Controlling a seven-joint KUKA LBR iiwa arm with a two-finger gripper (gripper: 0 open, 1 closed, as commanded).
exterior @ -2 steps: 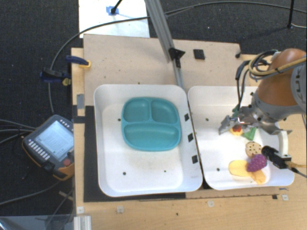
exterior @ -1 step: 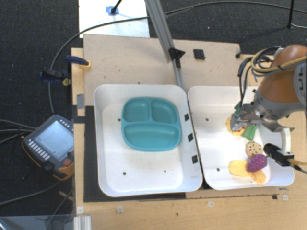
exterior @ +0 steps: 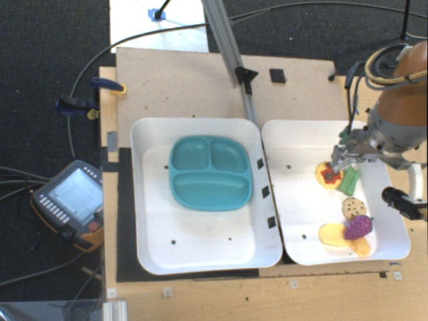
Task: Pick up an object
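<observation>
White plastic bins sit side by side on the desk (exterior: 200,79), their inner rims touching down the middle. Nearest the front edge of my right bin (exterior: 294,199), in its front right corner: a yellow banana-like piece (exterior: 332,234) with a purple grape bunch (exterior: 358,227) lying on it, both close to the front rim and right wall, little room there. Just behind them a round tan cookie with dark spots (exterior: 352,208), touching or nearly touching the grapes. Left half of this bin is bare white floor, plenty of room to move.

Further back, a green block-like piece (exterior: 350,181) lies tilted, beside a small flat yellow item with a red centre (exterior: 328,176). My hand (exterior: 336,164) hangs right over that red-and-yellow item, fingertips at its top edge; can't tell how wide the fingers are or whether they touch it. Nothing visibly lifted.

Left bin (exterior: 150,199) holds a teal divided plate (exterior: 210,172), three compartments, set toward the back centre, apart from every wall; front half of that bin is open floor.

Beyond the bins, bare desk, a small black square (exterior: 277,76), and a grey metal pole (exterior: 224,29) slanting in to the bins' back rims.
</observation>
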